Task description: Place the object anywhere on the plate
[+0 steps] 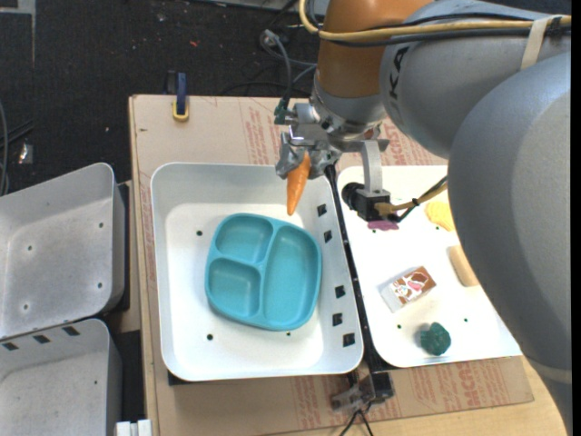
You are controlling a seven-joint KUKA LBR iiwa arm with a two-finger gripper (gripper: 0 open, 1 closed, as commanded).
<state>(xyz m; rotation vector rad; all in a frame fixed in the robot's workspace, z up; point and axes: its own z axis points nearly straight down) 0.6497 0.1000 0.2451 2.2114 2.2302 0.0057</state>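
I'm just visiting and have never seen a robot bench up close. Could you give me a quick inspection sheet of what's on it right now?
Surface: two shallow white bins side by side, left bin and right bin, on a cardboard-topped bench.
Job's things: an orange carrot hangs point down between the gripper's fingers, above the left bin's far edge, beyond the teal divided plate.
Clutter: in the right bin, a small printed card, a green lump, a yellow item, partly hidden.
Grippers: gripper shut on the carrot.
Cables: yellow hose along the arm.
Surroundings: a blue clamp; spare white trays at left.
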